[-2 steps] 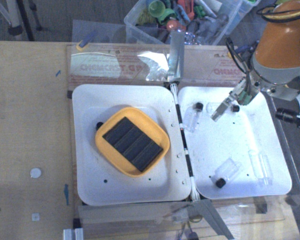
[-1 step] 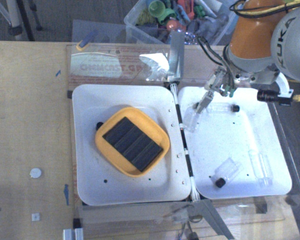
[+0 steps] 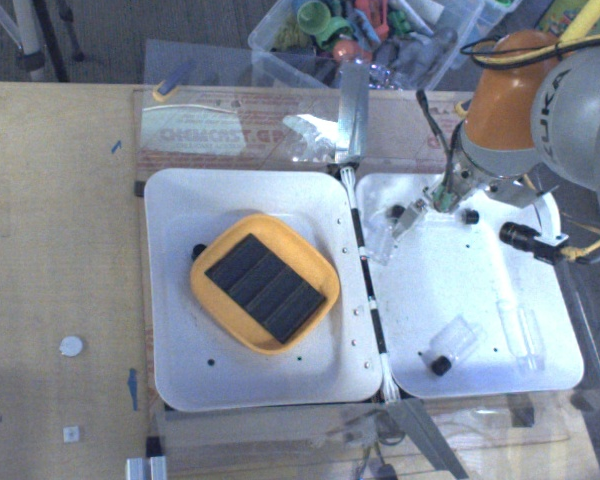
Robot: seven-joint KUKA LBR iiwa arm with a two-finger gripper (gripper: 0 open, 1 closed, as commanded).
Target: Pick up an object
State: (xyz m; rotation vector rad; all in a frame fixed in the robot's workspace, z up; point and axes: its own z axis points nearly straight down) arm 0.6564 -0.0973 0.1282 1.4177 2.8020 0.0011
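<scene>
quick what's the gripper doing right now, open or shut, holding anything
Gripper: low over the right bin, near its upper left corner; open or shut cannot be told, and nothing is seen held.

- We have one fixed camera above the bench [image 3: 50, 218], looking down at a slant.
- Both white bins fall within frame: left bin [image 3: 170, 298], right bin [image 3: 480, 298].
- The arm [image 3: 540, 98] enters from the right.
- Range is moderate; the bench surround is visible.
</scene>
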